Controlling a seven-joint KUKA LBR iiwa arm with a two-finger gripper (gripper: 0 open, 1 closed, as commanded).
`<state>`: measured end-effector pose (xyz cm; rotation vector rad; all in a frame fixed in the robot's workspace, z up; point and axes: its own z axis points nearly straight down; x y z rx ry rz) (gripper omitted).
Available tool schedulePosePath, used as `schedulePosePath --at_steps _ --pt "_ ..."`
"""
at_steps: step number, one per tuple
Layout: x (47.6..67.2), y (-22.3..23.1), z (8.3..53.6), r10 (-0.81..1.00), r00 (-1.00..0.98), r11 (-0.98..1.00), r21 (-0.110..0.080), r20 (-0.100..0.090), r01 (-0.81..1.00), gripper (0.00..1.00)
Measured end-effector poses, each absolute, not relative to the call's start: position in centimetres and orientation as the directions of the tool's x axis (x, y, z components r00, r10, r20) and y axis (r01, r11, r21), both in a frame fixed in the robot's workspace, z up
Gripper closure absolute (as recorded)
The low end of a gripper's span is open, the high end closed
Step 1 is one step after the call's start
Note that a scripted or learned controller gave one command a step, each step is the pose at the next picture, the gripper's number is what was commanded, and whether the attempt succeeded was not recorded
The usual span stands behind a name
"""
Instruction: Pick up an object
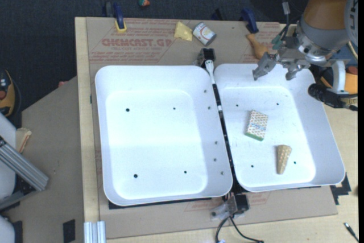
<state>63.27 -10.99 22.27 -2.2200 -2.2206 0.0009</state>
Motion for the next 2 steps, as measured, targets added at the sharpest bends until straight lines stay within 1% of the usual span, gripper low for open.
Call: schedulePosePath --at_steps 1,2 --pt "59.2 -16.5 8.1 1.000 0.009 -0.009 -0.001 0.005 1.000 0.00" --pt "51.3 -14.9 9.1 1.000 0.005 -0.005 0.014 -0.003 1.000 0.00"
